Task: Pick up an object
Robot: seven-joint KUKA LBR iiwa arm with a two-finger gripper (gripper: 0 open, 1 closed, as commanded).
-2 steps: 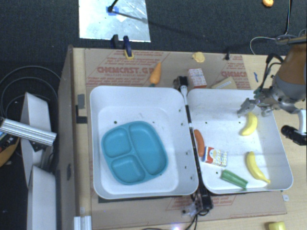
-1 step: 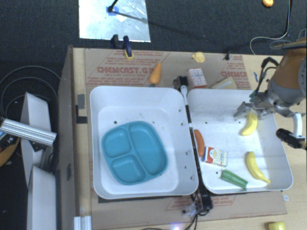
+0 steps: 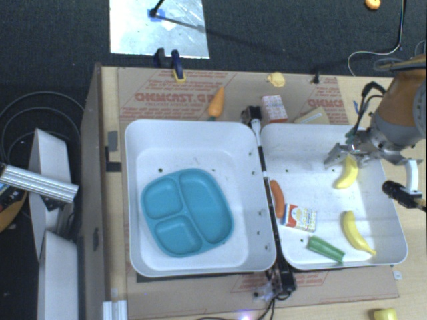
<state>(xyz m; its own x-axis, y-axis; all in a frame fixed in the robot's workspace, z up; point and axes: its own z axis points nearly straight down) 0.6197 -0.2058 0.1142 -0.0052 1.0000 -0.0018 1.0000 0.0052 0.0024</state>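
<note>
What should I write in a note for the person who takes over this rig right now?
Claw: low over the right bin, at the upper banana; a grasp cannot be confirmed.
Right bin also holds: second banana, green piece, small carton, orange-red piece by the divider.
Left bin: blue sectioned plate.
Done: nothing lifted.
Left: secure one object and raise it.

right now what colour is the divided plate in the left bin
Blue, a three-compartment plastic plate, seen clearly in the camera view.
</note>
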